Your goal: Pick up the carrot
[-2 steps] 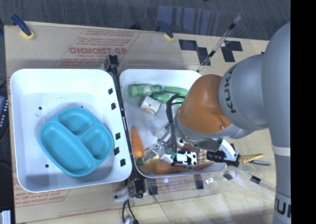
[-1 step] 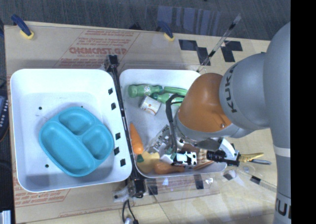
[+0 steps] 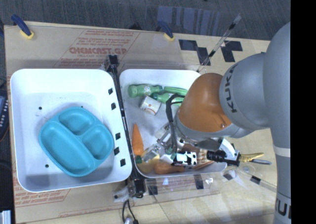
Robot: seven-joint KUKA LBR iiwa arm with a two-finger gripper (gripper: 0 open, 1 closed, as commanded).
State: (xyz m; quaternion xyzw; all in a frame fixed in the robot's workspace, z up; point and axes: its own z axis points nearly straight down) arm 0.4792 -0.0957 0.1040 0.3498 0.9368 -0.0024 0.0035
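From my remote seat, the biggest thing I saw was the arm, grey with its orange band, reaching in from the right and hanging over the near right part of the right bin. The left bin sat just beside it, their walls meeting along a black-clipped seam, and it held a blue divided plate lying toward its near side. Both bins rested on a cardboard-covered bench.

In the right bin, a green bottle lay on its side along the far wall, and a small white and tan cup-like item lay tilted just near of it. The carrot lay against the bin's left wall — orange, slim, pointing far-to-near, with its green end at the near side.

The gripper was low in the bin's near part, just right of the carrot, among a black-and-white toy and an orange-brown item. Whether its jaws were apart or closed I could not tell — the wrist hid them.
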